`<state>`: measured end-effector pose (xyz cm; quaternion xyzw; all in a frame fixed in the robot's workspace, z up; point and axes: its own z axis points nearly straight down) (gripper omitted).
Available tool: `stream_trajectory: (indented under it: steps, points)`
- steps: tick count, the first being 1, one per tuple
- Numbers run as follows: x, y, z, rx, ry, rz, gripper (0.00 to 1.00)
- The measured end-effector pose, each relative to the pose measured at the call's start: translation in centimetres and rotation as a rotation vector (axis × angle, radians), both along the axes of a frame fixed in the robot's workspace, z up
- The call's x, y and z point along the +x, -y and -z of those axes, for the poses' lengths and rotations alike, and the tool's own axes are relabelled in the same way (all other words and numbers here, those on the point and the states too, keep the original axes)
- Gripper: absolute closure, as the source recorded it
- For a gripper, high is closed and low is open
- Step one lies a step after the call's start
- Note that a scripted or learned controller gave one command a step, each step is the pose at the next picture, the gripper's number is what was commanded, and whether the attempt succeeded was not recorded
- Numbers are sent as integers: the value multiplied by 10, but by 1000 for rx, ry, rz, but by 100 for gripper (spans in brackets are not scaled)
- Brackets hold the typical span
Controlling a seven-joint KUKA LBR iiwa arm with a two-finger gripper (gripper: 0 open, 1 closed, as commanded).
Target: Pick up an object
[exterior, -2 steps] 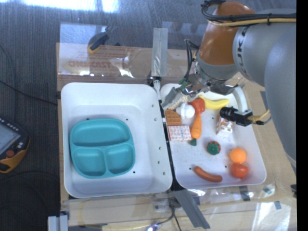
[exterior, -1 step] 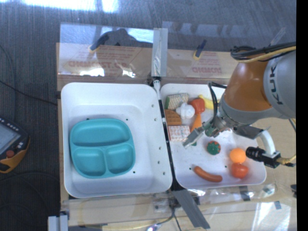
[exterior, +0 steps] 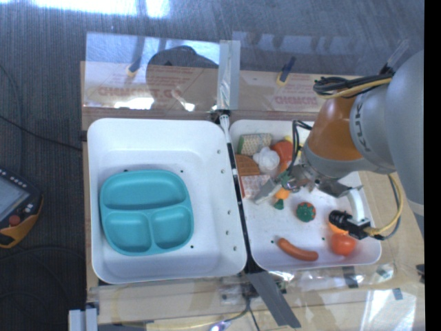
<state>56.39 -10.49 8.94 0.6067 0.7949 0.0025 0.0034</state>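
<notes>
My gripper (exterior: 277,187) hangs low over the left half of the right bin (exterior: 365,257), beneath the arm's orange band. It sits just above a small orange-and-yellow piece (exterior: 280,198). Right beside it lie a white lumpy object (exterior: 266,159), an orange-red vegetable (exterior: 282,148), a beige waffle-like square (exterior: 253,143) and a brown slab (exterior: 246,165). A green round item (exterior: 305,212) rests to the gripper's lower right. Nearer the front are a red sausage (exterior: 298,250) and a red tomato (exterior: 342,244).
The left bin (exterior: 110,133) holds a teal divided tray (exterior: 146,209). A raised divider (exterior: 234,185) separates the two bins. A black-and-yellow cable (exterior: 358,223) loops over the right bin's right side. The arm's grey body covers the bin's upper right corner.
</notes>
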Motion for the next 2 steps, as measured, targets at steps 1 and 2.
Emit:
stream_trajectory:
  steps: [1, 2]
  points:
    - [1, 0, -10, -1, 2, -1, 100]
    - [22, -46, -118, -3, -10, 164, 100]
